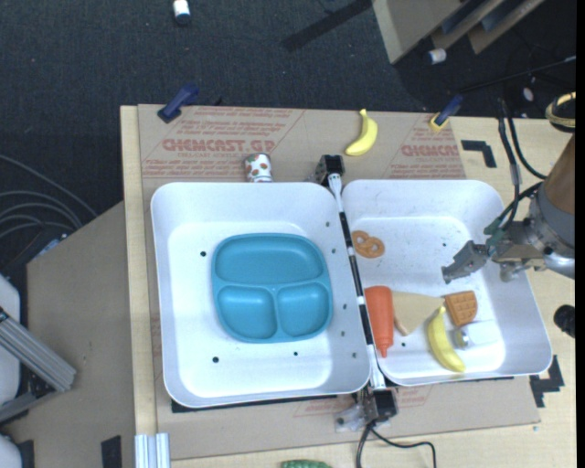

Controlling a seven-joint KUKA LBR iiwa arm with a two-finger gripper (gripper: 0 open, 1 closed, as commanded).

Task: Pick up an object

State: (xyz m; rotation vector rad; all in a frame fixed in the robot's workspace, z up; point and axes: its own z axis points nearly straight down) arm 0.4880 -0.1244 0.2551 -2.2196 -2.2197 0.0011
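The gripper (pixel 460 266) hangs over the right bin (pixel 475 196) at about three o'clock, and I cannot tell whether it is released or clenched; nothing shows in its grasp. Below it, toward five o'clock, lie a waffle (pixel 461 307), a banana (pixel 443 341), a cheese wedge (pixel 412 312) and a carrot (pixel 380 318), with a pretzel (pixel 367 244) at nine o'clock. The left bin (pixel 174 274) holds a blue divided plate (pixel 271 285).

A dark blue-black carpeted floor (pixel 82 82) surrounds the pale wooden bench top (pixel 302 137), printed with red lettering. Thin grey cables (pixel 37 210) loop on the floor at left, near a ridged grey metal rail (pixel 37 352). A tan cardboard box (pixel 448 23) sits beyond the bench.
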